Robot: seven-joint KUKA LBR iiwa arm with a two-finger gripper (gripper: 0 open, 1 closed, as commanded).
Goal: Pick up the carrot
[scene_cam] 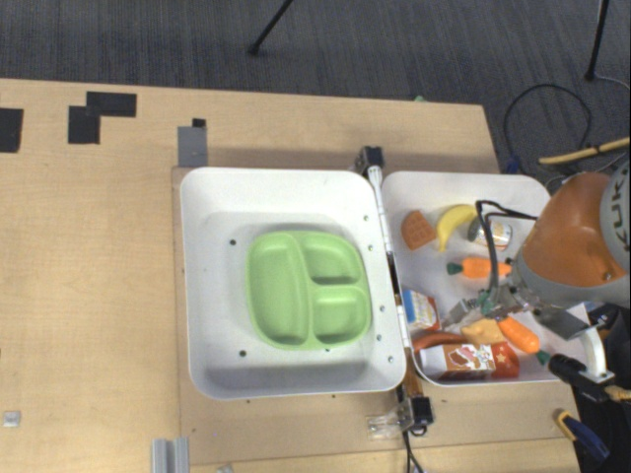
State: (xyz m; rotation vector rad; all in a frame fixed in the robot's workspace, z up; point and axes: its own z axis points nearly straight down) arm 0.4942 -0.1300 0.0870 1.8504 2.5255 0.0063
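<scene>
Carrot sits mid right bin, at 12 o'clock from the gripper. Can't tell its grip state. Could easily snag the orange thing at 4 o'clock instead.

Beyond the gripper, at the far side, lies dark grey carpet crossed by thin black stand legs. The pale wooden counter stretches away from the gripper, bearing black tape squares. A black cable loops nearby.
</scene>
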